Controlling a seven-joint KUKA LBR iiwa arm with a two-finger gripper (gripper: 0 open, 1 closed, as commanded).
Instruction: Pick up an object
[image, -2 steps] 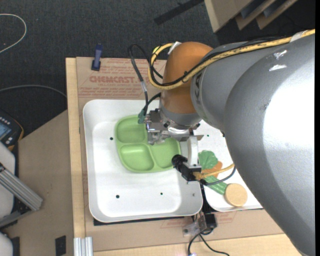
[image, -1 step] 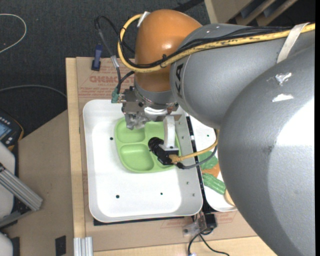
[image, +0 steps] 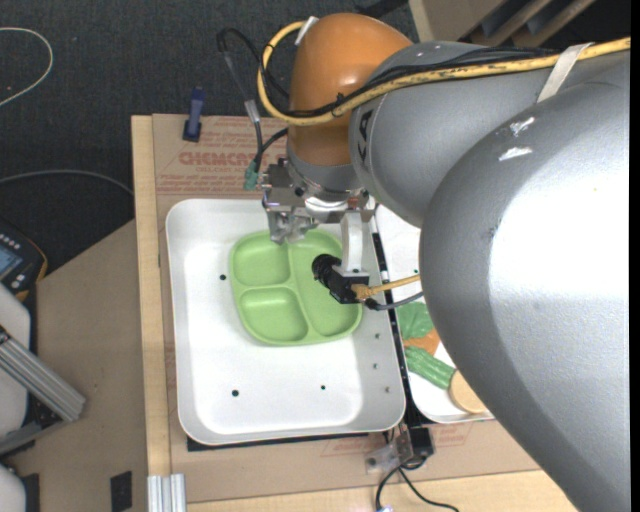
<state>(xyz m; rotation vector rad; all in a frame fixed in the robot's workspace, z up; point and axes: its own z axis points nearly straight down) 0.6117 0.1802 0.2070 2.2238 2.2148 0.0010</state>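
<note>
Gripper: the gripper (image: 290, 228) hangs over the far rim of the plate (image: 290, 290), at or just above it; whether it is open or closed, I cannot tell, and nothing can be seen held.
Plate: a green plate with three compartments, lying flat in the left bin (image: 200, 330), toward the bin's far right part.
Arm: the arm (image: 500, 200) comes over the plate's right side and hides most of the right bin (image: 440, 400).
Other items: right of the plate, in the right bin, a green piece (image: 430, 368) and an orange one (image: 425, 341) peek from under the arm.
Handling: the plate looks like moulded plastic, so probably light, stiff and rather slick; it lies flat, so no hold from above across its width.
Where to grip: likely the raised rim or a divider ridge, pinched edge-on; the far rim under the gripper seems the nearest choice.
Risk: a thin rim may slip out, or the plate may tip when lifted by one edge.
</note>
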